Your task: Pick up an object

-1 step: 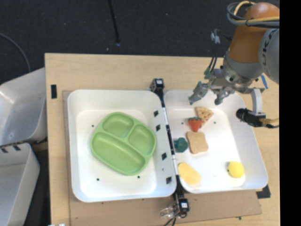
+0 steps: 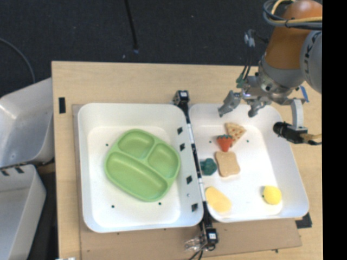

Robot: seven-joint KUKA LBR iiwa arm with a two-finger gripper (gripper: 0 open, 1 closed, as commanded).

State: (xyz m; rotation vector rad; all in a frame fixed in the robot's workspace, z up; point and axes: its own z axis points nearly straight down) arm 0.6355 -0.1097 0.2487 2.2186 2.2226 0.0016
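Approach step: the gripper (image 2: 239, 106), fingers spread and holding nothing, hovers above the pizza slice (image 2: 235, 129); next, descend and close.

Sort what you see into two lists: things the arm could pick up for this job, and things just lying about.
For the job: pizza slice, strawberry, toast slice, dark green piece, yellow piece, lemon, gripper open above them.

Lying about: green divided plate, left bin.

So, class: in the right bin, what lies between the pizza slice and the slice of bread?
In the camera view, a small red strawberry-like toy lies between the pizza slice and the slice of bread.
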